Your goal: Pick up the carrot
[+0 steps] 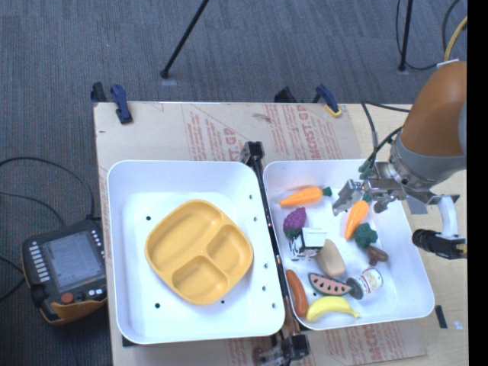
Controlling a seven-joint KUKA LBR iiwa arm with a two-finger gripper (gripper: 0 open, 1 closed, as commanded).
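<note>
Above, the end effector (358,197) hangs over the right bin (423,280). Its fingers apparently pinch a carrot (355,219); another carrot (302,197) lies at nine o'clock.

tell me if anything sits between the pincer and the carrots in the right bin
Nothing visible does. The pincer hangs right at the top of the upright orange plastic carrot. The other orange carrot lies to its left across bare white bin floor.
</note>
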